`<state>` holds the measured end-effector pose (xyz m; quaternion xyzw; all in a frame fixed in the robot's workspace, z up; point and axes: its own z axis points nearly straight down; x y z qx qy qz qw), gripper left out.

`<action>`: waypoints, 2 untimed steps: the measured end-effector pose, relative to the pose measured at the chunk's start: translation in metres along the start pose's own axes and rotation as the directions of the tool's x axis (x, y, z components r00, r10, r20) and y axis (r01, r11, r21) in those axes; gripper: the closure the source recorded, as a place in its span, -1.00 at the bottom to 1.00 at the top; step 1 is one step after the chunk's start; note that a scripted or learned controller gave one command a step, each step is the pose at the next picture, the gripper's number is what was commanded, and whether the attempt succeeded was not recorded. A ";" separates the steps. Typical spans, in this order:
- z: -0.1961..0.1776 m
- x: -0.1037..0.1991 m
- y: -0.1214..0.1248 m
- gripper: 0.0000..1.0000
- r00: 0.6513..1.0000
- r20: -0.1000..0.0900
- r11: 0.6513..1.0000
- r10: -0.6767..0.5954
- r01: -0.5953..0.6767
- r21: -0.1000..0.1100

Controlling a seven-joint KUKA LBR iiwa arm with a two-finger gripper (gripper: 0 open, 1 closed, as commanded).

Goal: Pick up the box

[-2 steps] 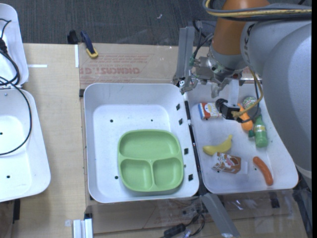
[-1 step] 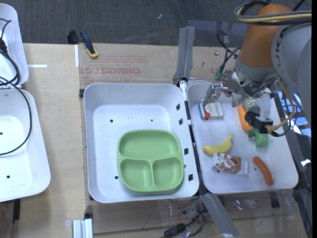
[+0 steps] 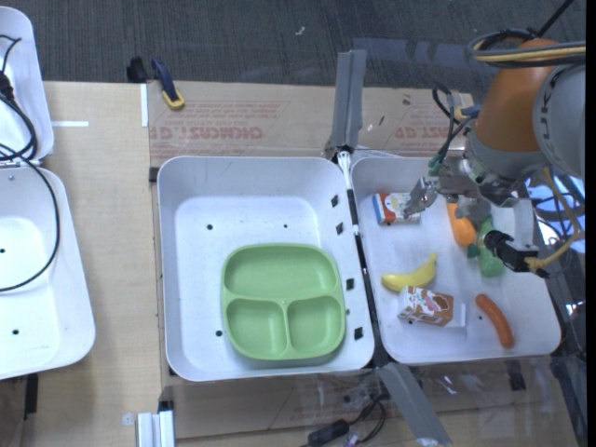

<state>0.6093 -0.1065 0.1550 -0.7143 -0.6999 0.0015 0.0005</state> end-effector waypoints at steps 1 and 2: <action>0.059 0.012 0.033 -1.00 0.989 0.001 0.988 -0.151 0.151 -0.009; 0.058 0.008 0.052 -1.00 0.990 0.000 0.990 -0.138 0.138 -0.010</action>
